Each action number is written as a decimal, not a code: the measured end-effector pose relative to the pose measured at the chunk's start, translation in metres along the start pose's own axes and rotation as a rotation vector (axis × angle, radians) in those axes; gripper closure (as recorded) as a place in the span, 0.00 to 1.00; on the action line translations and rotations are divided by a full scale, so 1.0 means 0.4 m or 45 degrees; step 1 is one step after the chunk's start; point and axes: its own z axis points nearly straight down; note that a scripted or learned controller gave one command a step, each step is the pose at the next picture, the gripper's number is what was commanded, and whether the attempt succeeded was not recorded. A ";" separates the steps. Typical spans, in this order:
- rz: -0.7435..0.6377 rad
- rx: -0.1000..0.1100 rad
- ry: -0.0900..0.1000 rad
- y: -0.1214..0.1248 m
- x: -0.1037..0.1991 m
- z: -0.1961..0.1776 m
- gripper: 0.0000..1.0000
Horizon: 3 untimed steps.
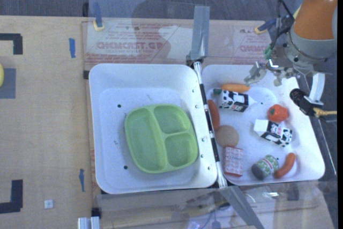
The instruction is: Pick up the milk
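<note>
Two white bins sit side by side on the counter. The left bin [102, 83] holds a green tray [161, 138] with three compartments, lying near its middle.

The right bin [316, 166] holds the food items. Two cow-patterned milk cartons are seen – one milk [235, 100] lies near the bin's far left corner, just below a carrot [235, 87], and a second carton [275, 132] lies toward the right edge, just under a tomato [277, 112]. A red sausage [213, 114] lies along the left edge, with a brown round item [227, 135] just beside it. Near the front edge are placed a red packet [233, 161], a can [265, 166] and another sausage [285, 164], the last two touching or nearly so.

The hand [268, 71] hangs over the far edge of the right bin, to the right of the carrot and apart from both cartons – nothing is seen between its fingers, which appear spread open
</note>
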 end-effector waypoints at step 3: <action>-0.272 -0.040 -0.004 0.035 0.010 0.238 0.00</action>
